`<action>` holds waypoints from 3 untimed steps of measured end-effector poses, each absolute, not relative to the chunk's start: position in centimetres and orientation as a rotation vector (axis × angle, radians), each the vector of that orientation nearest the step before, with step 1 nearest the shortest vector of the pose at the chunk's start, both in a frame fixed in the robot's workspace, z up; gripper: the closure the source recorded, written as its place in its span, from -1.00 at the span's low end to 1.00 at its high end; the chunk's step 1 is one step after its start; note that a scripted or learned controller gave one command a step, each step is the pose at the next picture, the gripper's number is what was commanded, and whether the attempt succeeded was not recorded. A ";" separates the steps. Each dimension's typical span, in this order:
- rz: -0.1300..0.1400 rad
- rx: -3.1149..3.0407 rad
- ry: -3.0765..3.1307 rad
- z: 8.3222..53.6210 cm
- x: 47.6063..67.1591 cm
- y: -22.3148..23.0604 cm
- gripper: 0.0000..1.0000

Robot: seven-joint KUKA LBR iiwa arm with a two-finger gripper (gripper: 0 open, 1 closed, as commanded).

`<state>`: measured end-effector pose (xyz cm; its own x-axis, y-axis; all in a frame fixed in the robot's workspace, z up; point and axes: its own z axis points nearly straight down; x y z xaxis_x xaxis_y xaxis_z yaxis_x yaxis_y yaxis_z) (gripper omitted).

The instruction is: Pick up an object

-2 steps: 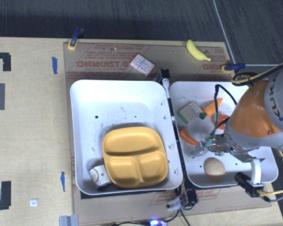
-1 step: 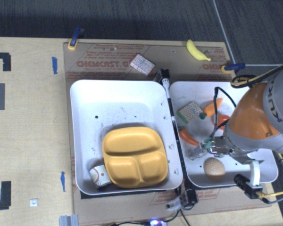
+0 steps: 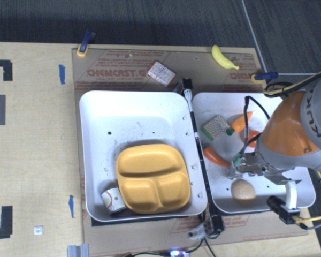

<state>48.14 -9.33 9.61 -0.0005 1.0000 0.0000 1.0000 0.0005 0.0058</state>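
End effector [image 3: 245, 167], finger spread impossible to tell, hangs in the right bin [image 3: 224, 101] just above a tan egg-shaped object [image 3: 243, 190].

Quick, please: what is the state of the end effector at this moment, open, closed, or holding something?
End effector: it cannot be told; it is low in the right bin, just above the beige egg-shaped object.

Red printed lettering is seen along the far strip of the flat brown cardboard sheet [image 3: 123, 68] under the bins; it appears to read "CHEMCAST", though blurred. Part of the dark letters "KU" is made out on the grey robot arm [image 3: 316, 108].
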 end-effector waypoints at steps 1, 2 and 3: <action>0.006 2.219 2.219 9.6 48.1 -9.3 -1.00; 0.002 2.221 2.221 8.6 48.0 -9.4 -1.00; 0.006 2.218 2.219 9.6 48.1 -9.4 1.00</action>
